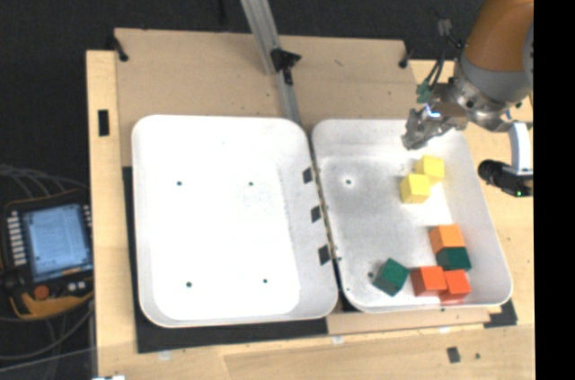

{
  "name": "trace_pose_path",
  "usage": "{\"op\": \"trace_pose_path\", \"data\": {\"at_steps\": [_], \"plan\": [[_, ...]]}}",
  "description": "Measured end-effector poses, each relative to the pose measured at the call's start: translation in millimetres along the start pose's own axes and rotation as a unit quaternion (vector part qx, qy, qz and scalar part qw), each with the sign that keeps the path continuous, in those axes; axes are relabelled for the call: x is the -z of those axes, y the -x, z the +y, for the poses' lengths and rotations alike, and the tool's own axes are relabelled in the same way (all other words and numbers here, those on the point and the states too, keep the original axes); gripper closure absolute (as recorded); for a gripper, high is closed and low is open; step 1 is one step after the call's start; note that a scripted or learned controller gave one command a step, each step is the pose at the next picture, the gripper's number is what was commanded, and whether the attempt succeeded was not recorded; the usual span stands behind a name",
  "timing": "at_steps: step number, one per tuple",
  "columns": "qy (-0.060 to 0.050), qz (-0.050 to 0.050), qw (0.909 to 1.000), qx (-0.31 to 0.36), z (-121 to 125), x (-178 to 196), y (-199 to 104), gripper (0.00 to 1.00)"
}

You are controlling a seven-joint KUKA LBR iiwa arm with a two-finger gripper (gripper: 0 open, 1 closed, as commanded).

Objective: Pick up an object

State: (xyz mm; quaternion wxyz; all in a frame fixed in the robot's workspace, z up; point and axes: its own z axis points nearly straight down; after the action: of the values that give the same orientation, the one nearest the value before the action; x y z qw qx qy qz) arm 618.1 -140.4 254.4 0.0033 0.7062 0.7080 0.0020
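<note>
Pale wooden bench (207, 73), small coloured blocks crowding the right white plastic bin (359, 154), and the grey two-finger gripper (419, 134) hovers above the yellow cubes (422, 179), likely lining up a pick.

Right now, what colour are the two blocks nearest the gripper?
Yellow, both blocks, seen in the camera view.

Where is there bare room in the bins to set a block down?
The left bin is bare from wall to wall. In the right bin, the floor is free between the divider and the yellow blocks. It is crowded at the near right corner: orange blocks and green blocks. The gripper hovers at the far edge.
</note>
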Motion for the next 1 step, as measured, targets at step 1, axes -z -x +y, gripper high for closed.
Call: {"op": "trace_pose_path", "data": {"at_steps": [1], "plan": [[-0.004,0.001,1.0000,0.001,3.3,-12.4,-52.1,1.00]]}}
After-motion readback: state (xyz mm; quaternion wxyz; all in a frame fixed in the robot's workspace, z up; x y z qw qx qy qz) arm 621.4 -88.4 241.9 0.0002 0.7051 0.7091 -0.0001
